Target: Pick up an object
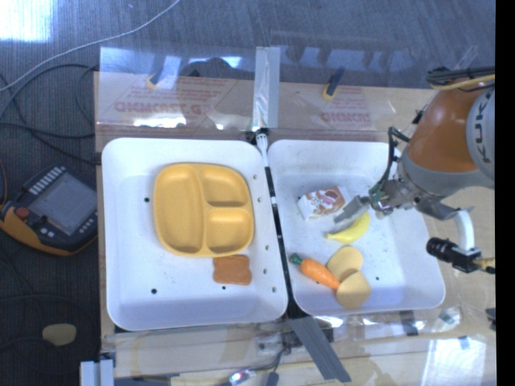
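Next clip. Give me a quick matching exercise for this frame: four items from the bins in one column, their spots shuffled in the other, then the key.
Items
1. yellow tray
2. toast
3. packet
4. carrot

Places
A. right bin, left of the two pale round pieces
B. left bin, near its front edge, just below the tray
C. right bin, above the banana
D. middle of the left bin

Pairs: 1-D, 2-B, 3-C, 4-A
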Controlling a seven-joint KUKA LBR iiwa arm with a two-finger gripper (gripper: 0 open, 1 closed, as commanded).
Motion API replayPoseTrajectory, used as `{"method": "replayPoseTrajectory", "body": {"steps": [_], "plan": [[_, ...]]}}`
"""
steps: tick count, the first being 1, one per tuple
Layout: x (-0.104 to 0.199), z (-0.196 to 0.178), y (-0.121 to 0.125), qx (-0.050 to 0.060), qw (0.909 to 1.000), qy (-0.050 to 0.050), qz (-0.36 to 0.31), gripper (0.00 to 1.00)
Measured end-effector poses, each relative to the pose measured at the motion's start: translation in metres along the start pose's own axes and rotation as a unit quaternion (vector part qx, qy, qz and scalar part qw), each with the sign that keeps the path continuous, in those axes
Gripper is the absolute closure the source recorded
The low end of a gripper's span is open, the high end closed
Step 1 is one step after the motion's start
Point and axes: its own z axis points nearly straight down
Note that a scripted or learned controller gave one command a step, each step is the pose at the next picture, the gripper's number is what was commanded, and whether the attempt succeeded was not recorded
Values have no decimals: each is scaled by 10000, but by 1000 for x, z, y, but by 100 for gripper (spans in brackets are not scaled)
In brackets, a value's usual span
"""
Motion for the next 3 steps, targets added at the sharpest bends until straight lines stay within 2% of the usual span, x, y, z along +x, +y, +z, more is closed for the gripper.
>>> {"method": "replayPoseTrajectory", "body": {"steps": [1, 2, 3], "plan": [[-33, 69, 8, -58, 10000, -24, 70, 0], [-33, 57, 10, -85, 9999, -24, 73, 100], [-32, -1, 10, 4, 9954, 1, 963, 100]]}}
